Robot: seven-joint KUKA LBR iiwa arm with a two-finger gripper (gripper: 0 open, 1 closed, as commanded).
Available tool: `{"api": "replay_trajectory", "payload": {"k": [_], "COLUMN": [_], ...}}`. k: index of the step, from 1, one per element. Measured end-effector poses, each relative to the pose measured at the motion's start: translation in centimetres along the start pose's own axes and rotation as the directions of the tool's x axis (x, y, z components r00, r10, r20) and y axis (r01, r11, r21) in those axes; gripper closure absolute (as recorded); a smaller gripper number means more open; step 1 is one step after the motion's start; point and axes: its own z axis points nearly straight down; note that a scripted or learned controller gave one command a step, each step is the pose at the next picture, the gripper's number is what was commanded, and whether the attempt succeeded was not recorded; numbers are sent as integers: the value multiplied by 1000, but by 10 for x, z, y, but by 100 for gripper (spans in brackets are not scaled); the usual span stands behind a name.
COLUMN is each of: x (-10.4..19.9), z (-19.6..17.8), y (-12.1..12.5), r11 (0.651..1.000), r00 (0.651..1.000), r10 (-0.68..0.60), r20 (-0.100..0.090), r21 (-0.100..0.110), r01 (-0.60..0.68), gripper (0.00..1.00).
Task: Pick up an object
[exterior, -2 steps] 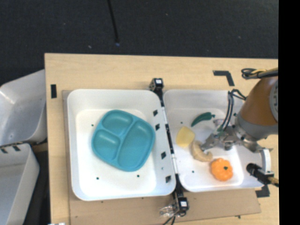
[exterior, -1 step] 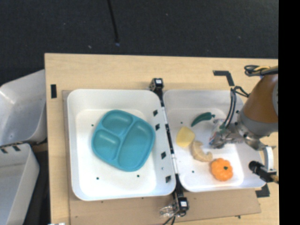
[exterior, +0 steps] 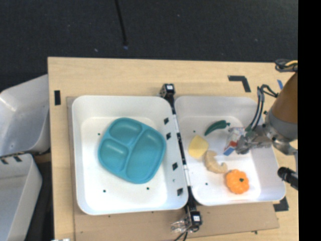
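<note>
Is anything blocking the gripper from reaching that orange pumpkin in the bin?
Nothing visible. The gripper is low in the right bin, and the orange pumpkin lies nearby across bare floor; the beige piece sits off to one side.

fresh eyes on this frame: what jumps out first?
The big blue divided plate lying in the left bin. Next, the bright orange pumpkin near the front of the right bin, with a yellow block, a tan piece and a green pepper close by. The gripper is low over that bin's right half.
</note>
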Motion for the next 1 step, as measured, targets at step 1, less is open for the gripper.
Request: {"api": "replay_trajectory", "payload": {"k": [1], "x": [4], "z": [-62], "y": [5], "r11": [1000], "r00": [1000], "r10": [-10], "r20": [1], "r21": [-3], "r01": [10], "gripper": [100]}}
